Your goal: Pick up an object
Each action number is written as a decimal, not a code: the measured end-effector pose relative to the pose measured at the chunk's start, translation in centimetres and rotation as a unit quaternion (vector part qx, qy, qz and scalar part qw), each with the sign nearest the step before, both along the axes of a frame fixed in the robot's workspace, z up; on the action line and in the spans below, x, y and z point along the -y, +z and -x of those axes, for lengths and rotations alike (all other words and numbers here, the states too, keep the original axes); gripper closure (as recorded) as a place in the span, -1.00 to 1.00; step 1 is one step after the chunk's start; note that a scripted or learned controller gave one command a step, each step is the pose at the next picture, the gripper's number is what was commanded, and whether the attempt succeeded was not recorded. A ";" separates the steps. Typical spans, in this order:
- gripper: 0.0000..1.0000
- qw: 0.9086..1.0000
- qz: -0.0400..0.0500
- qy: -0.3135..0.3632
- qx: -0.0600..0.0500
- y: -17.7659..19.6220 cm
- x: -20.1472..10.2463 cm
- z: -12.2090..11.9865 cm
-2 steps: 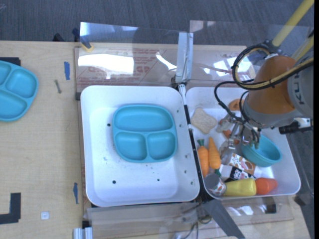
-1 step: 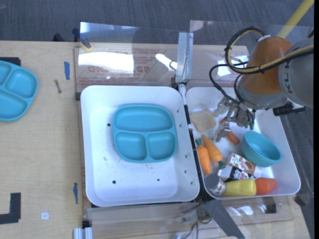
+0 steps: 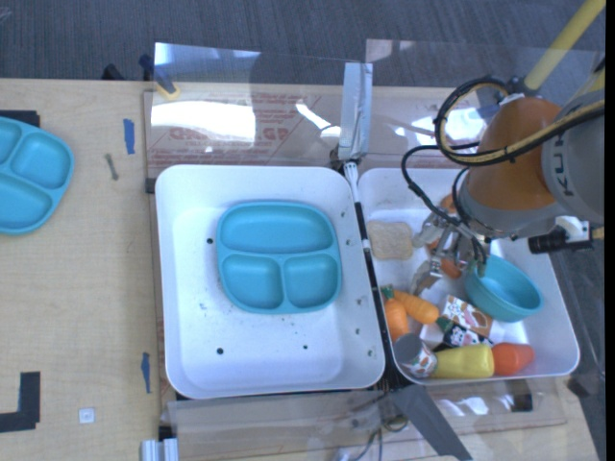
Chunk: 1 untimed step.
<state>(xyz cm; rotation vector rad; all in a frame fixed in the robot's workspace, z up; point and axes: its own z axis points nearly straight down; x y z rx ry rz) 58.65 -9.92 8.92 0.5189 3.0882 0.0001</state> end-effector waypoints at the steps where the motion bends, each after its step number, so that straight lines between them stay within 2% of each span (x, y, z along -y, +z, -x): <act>1: 1.00 1.000 0.002 0.001 0.006 1.3 0.0 -0.4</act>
